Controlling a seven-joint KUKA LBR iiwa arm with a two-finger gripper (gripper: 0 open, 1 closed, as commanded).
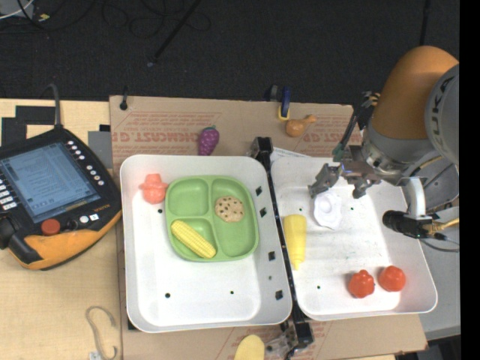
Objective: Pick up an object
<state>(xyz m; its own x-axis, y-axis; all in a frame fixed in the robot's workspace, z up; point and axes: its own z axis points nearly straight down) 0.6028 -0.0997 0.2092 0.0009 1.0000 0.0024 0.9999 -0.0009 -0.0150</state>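
Blurring gripper [339, 184] above pale object [328, 211], outline indistinct.

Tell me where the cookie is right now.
The cookie lies in the upper right compartment of the green divided plate in the left bin, above and right of the corn.

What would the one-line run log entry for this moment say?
arm: over right bin | gripper: above white object | grasp: none seen | left bin: green tray, cookie, corn
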